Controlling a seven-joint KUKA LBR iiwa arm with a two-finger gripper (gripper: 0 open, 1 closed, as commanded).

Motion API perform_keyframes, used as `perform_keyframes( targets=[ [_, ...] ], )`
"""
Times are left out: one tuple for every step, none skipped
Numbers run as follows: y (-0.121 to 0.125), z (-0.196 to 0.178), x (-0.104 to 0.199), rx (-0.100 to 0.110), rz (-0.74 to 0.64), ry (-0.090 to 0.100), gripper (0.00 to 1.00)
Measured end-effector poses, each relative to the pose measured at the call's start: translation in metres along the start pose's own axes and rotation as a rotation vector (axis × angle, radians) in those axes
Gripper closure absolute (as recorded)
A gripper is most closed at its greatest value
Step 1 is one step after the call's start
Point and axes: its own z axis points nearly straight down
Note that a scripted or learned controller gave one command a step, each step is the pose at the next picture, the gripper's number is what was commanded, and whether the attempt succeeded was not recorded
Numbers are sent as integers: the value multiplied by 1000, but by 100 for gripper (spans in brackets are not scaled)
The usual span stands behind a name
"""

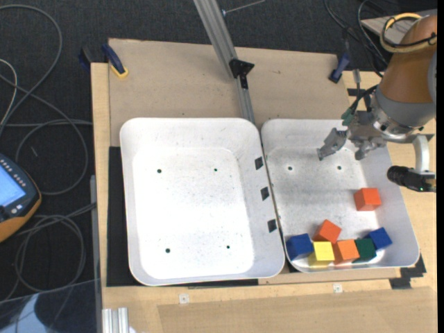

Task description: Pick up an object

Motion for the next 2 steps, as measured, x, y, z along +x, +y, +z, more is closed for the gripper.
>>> perform_keyframes(
  targets=[
    [7,49,-5,-1,1,0,0],
    [7,95,-4,-1,0,0,0]
  ],
)
